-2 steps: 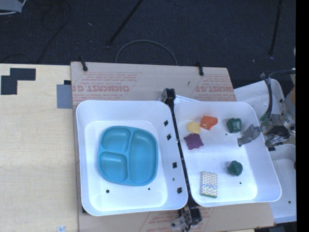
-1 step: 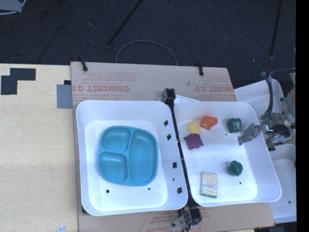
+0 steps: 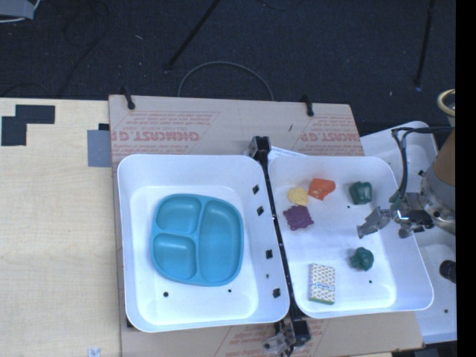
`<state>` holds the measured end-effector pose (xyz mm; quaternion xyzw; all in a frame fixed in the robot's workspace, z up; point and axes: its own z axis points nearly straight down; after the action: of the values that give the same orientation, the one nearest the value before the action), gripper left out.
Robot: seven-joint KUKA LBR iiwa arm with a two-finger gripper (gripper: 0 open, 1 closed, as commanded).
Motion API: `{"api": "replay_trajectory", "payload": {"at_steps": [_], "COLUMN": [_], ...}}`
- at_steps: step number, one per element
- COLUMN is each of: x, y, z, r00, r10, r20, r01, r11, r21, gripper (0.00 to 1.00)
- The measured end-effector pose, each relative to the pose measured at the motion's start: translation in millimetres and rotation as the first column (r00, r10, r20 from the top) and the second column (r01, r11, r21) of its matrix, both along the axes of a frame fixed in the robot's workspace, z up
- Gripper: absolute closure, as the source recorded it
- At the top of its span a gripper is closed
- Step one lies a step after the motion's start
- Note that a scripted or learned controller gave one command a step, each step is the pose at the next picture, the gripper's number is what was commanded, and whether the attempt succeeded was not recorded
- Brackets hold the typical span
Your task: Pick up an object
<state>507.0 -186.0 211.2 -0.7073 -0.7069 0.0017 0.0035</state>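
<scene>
Lying in the right bin (image 3: 405, 285) are six small things: an orange wedge (image 3: 321, 189), a yellow lump (image 3: 298, 195), a purple knobbly piece (image 3: 298, 217), two dark green rounded lumps (image 3: 361, 192) (image 3: 362, 259), and a flat patterned box (image 3: 322, 283) near the front wall. The hand (image 3: 383, 222) hangs over this bin's right side, between the two green lumps, gripping nothing; how wide it stands I cannot tell. The left bin (image 3: 134, 199) holds a glossy blue three-compartment plate (image 3: 198, 239). Cardboard (image 3: 223, 129) beneath both bins carries red print, upside down and too faint to read. The bench (image 3: 52, 236) is pale wood.
</scene>
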Motion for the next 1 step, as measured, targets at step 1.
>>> {"api": "replay_trajectory", "payload": {"at_steps": [1], "x": [5.2], "y": [0.5], "z": [-45.0], "r00": [1.0], "r10": [0.0], "r20": [0.001], "r01": [0.0], "r11": [1.0], "r21": [0.0], "gripper": [0.0]}}
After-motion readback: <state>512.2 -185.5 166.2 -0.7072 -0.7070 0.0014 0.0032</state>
